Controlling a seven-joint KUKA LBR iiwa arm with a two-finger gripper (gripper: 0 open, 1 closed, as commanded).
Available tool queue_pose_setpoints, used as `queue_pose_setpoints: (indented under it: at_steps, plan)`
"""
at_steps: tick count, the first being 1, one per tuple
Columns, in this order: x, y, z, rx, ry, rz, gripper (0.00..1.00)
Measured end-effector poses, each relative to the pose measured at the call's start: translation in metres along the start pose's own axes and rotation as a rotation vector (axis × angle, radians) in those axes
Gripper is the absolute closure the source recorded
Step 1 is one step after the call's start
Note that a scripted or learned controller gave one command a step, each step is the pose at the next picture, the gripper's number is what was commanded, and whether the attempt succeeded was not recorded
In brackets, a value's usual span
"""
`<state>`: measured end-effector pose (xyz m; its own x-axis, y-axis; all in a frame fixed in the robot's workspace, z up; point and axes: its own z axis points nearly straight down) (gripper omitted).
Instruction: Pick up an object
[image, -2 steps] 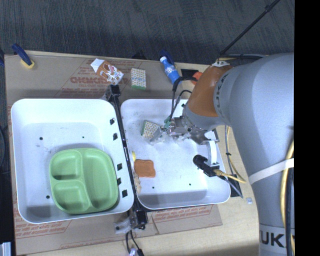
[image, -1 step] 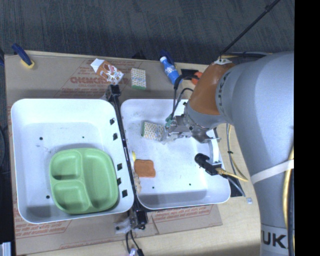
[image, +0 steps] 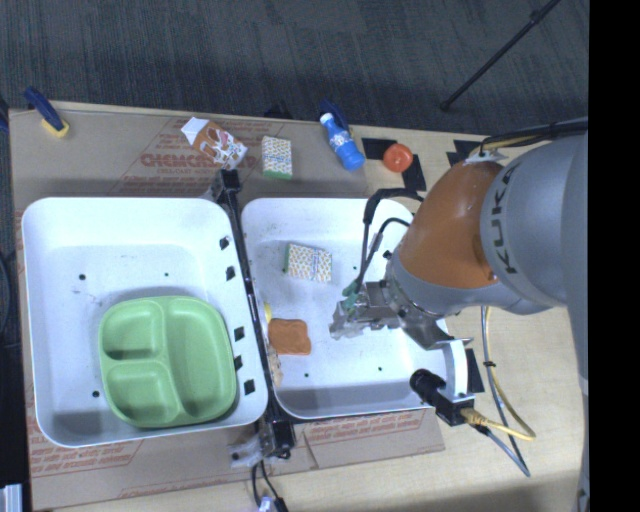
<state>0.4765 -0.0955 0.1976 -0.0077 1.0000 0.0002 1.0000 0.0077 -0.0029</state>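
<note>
gripper (image: 345, 318) low in right bin (image: 300, 395), beside orange block (image: 290, 337)

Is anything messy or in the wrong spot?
Yes. A blue bottle, an orange ball and two small packets lie on the bench behind the bins, not inside them. Nothing looks spilled or broken.
</note>
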Motion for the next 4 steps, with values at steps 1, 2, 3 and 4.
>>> queue_pose_setpoints:
  at_steps: [1, 2, 3, 4]
  plan:
    - [-0.049, 0.012, -0.007, -0.003, -0.001, 0.004, 1.0]
    - [-0.087, -0.001, -0.01, -0.002, -0.001, 0.004, 1.0]
    - [-0.087, -0.001, -0.01, -0.003, -0.001, 0.003, 0.0]
    - [-0.087, -0.001, -0.01, -0.003, -0.001, 0.003, 0.0]
